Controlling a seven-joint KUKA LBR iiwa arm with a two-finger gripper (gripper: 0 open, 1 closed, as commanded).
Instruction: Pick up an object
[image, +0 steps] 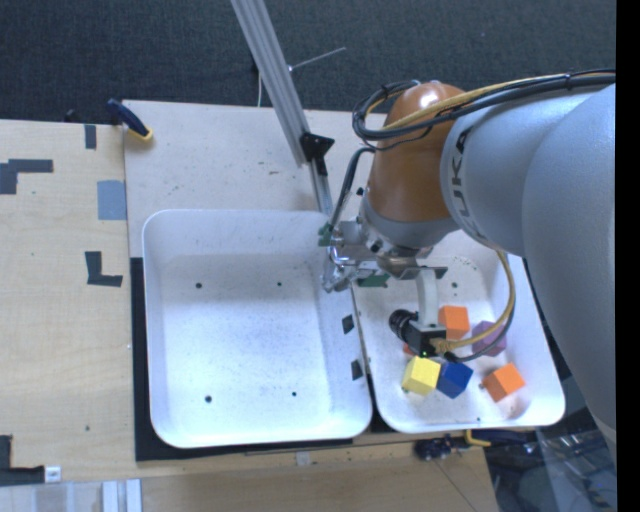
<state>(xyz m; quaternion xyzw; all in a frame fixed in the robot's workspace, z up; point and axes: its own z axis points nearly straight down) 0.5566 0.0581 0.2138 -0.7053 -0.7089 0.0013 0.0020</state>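
— What do I have on my feed?

— Two white bins: the left bin and the right bin. In the right bin I count two orange blocks, one yellow block, one blue block and something purple, all near its near end.

— Any writing?

— Part of the KUKA lettering on the arm.

— The claw?

— The claw sits over the divide between the bins; I cannot tell its state. The wooden counter carries grey tape marks.
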